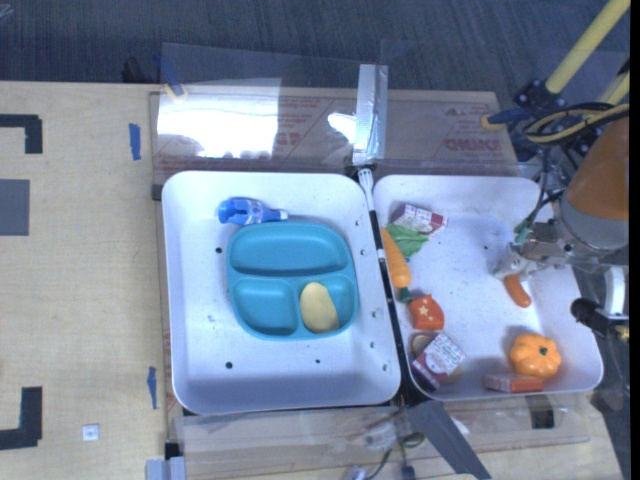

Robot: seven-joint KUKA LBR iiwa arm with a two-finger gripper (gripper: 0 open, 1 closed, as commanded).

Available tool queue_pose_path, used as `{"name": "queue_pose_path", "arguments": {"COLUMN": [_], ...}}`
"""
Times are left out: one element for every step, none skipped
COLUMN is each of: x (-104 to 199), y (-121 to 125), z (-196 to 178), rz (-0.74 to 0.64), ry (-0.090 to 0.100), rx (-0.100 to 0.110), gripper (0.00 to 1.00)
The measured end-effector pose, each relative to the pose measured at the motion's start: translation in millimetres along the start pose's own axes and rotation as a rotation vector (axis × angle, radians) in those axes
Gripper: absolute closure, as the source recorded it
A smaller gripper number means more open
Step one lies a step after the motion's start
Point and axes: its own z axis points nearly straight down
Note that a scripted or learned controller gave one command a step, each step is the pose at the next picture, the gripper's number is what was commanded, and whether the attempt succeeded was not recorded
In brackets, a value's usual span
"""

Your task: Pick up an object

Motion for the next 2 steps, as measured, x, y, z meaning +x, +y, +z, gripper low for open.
{"name": "queue_pose_path", "arguments": {"x": [79,129], "y": [57,30], "z": [-160,-198], "rz": [0.061,0.106], "ry": [0.000,0.000], "rx": [-0.013,-0.003], "gripper": [1.00,1.00]}}
